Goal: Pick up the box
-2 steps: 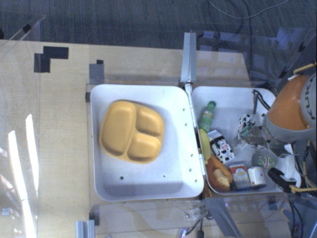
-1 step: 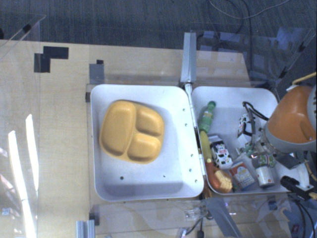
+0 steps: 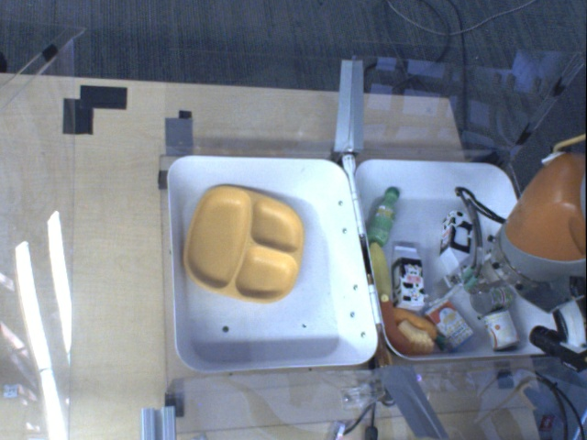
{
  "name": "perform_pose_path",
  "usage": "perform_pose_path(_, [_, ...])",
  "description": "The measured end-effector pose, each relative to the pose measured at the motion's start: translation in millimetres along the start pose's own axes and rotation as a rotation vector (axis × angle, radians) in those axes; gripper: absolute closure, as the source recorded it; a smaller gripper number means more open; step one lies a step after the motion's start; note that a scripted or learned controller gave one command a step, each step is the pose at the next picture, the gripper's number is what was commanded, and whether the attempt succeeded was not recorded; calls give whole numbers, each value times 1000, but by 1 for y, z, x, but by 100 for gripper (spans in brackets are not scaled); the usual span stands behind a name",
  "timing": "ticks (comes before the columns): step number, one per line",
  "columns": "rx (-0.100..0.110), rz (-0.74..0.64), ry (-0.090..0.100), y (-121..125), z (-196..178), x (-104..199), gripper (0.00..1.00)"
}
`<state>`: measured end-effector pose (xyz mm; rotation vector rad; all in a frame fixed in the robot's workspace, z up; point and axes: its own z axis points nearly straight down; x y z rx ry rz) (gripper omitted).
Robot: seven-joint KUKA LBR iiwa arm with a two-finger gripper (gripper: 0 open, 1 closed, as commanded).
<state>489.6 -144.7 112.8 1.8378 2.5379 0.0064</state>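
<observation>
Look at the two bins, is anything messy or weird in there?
Yes. In the right bin, small things lie jumbled: a green bottle on its side along the divider, a small box and packets tipped at angles. The yellow tray in the left bin sits neatly alone.

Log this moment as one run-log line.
arm: grey KUKA arm with orange band over right white bin | gripper: above clutter | small black-and-white carton box: lying in bin, not held | left white bin: yellow three-compartment tray

two bins (image 3: 275, 356), one tray (image 3: 244, 242)
</observation>
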Motion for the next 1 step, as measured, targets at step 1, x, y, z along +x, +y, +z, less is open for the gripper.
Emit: perform_pose_path(1, [2,-134,2,4,2,16,0])
